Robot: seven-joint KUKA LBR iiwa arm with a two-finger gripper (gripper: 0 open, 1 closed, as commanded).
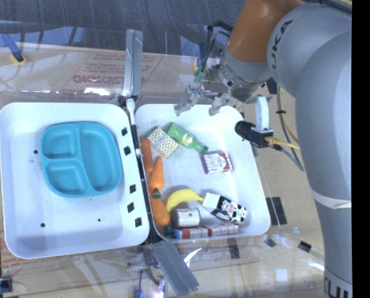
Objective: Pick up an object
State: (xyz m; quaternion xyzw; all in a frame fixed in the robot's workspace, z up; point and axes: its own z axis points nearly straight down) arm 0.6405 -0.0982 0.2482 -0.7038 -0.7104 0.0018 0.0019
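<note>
The task names no particular object; the nearest candidate is the green bottle (186, 137), lying on its side in the upper middle of the right bin (254, 185). Its long axis runs on a slant, from upper left down to a narrower end at lower right. Touching or just beside its left end lies a small patterned box (162, 143).

Moving outward: a small red-and-white packet (216, 162) lies near the bottle's lower right end. Two carrots (154, 182) lie end to end along the bin's left wall. Along the bottom edge are a banana (184, 197), a small can (187, 217), a black-and-white spotted carton (228, 209) and a long flat red item (207, 231).

The gripper (202, 102) hangs over the top rim of the right bin, above the contents. Its two fingers stand spread apart, with nothing between them. At this slant its height above the bin floor cannot be judged with confidence.

Governing relation: the bottle lies below and slightly left of the gripper in the view, close by. In my judgement a grasp would call for the fingers to straddle the bottle across its slanted axis.

The left bin (23, 228) holds a blue divided tray (81, 157), well apart from the gripper.
</note>
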